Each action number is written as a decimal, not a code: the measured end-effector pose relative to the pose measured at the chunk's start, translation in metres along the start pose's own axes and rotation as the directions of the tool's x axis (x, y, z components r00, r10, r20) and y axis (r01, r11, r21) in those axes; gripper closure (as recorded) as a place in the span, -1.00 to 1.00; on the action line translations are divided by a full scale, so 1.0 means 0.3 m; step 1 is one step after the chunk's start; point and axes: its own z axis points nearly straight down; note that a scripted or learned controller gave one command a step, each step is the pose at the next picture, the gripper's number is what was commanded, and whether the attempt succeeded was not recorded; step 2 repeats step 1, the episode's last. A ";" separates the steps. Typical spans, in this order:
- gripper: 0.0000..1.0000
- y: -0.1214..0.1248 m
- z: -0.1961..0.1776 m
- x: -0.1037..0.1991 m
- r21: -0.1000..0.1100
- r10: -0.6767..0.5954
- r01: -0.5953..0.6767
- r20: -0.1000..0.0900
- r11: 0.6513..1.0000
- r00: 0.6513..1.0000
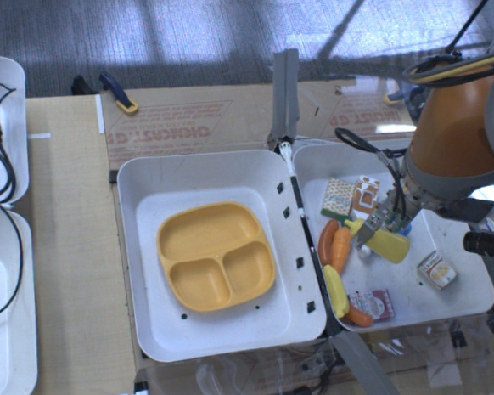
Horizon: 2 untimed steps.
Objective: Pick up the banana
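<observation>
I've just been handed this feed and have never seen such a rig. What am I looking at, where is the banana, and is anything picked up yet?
One camera looks down at a slant on two shallow white bins. The grey arm with the orange band reaches in from the right; its gripper hangs low over the right bin, beside a yellow block-like toy. The yellow banana lies by that bin's left wall, next to an orange carrot, apart from the gripper. The left bin bears a yellow three-compartment plate. I cannot see that anything is held.
</observation>
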 end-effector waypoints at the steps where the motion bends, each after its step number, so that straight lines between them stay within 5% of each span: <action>1: 1.00 0.214 -0.102 -0.081 0.000 0.001 -0.001 0.001 1.000 1.000; 2: 1.00 0.214 -0.102 -0.081 0.000 0.001 -0.001 0.001 1.000 1.000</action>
